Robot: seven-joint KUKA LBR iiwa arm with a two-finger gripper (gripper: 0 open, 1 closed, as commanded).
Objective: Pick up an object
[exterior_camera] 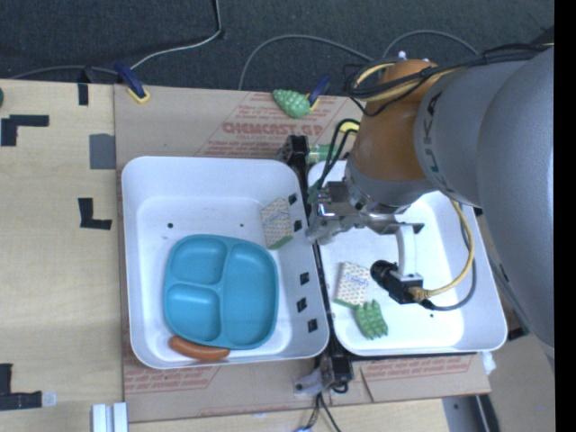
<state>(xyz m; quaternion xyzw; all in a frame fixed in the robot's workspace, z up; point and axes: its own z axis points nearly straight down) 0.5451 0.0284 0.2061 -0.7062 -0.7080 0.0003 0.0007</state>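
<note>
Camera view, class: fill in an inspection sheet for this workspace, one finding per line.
Surface: two white bins, left bin, right bin, on cardboard.
Job's things: blue divided plate, orange sausage, patterned packet in left bin; second packet, green toy in right bin.
Clutter: green object behind bins.
Gripper: hidden under the arm.
Cables: yellow cable; black ones beyond.
Surroundings: dark floor.

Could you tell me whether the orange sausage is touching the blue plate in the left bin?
Touching. The camera view shows the orange sausage lying against the near rim of the blue plate, with no white bin floor between them.
</note>
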